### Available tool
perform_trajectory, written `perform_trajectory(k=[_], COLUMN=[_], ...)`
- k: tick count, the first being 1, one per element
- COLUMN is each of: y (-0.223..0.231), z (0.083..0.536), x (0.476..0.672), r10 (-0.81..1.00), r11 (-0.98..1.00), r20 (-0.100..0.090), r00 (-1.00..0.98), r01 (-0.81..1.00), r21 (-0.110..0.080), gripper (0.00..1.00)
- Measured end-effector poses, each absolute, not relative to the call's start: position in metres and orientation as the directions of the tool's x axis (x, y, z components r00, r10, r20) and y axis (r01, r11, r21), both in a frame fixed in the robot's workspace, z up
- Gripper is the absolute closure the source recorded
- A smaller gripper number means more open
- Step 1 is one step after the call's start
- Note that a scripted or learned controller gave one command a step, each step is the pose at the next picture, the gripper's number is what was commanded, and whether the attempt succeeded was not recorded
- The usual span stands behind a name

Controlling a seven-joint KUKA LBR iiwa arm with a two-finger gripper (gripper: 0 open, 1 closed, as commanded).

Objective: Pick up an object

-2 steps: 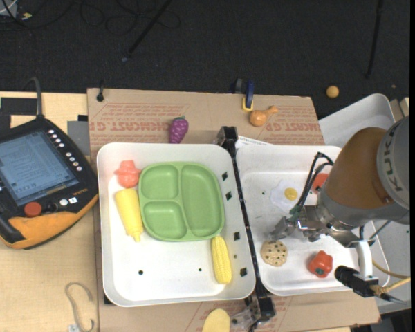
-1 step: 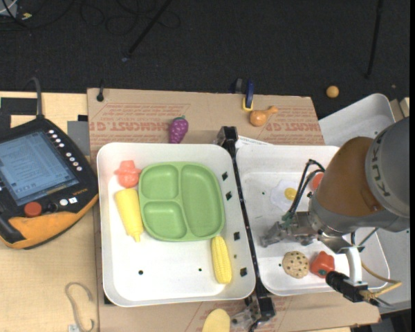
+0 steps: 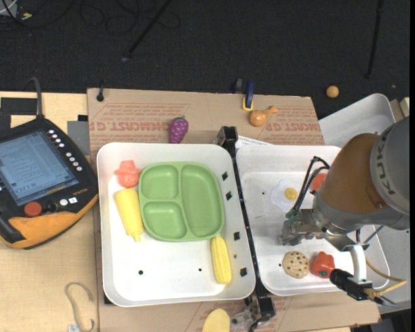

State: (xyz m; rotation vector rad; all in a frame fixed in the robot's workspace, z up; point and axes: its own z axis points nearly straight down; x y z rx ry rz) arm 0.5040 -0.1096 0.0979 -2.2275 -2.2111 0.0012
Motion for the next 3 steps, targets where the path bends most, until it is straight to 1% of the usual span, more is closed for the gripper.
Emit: perform_trajectory(k=[1,2,3], y=[-0.110,-0.117,-0.118], z=[0.143,0.205,0.229], x=[0.511,0.512,0.513], r10=[1.000,1.000,1.000], r11=[-0.001,-0.001,-0.001], r20=[0.000,-0.001,0.000], r00=[0.001,0.001,0.001], r01=[1.000,1.000,1.000], r21=[0.001,0.004,0.001], gripper=[1.00,1.00,1.00])
